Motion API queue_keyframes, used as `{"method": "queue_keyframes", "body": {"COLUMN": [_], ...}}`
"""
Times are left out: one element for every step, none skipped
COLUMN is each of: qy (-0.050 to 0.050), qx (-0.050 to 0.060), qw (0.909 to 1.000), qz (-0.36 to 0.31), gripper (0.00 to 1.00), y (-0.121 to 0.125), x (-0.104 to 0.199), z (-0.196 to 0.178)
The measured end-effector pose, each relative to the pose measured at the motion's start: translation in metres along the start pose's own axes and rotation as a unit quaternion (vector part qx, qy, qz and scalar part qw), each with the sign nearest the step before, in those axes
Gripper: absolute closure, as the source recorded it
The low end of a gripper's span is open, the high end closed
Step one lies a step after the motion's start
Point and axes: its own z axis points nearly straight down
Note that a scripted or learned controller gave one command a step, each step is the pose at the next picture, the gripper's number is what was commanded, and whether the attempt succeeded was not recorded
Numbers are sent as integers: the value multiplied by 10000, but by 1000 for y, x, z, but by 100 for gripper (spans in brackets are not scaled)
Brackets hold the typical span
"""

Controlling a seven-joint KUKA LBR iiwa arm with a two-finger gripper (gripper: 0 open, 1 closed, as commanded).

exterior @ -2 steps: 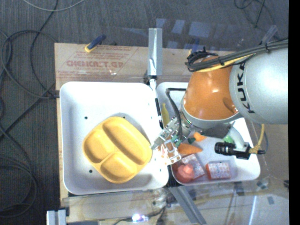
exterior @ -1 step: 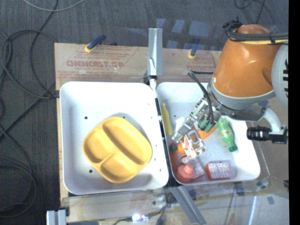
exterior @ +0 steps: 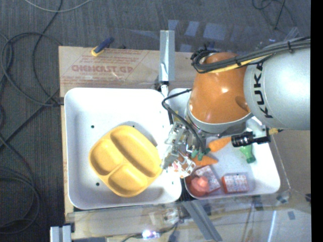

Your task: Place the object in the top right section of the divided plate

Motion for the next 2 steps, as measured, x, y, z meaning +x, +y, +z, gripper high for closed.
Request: {"method": "queue_keyframes", "body": {"qy": [-11, -1], "qx": [8, -4], "qw": [9963, 9410], "qz": [-862, -3384], "gripper": [100, 100], "y": [-10, 34], "x": [13, 27], "z": [27, 7]}}
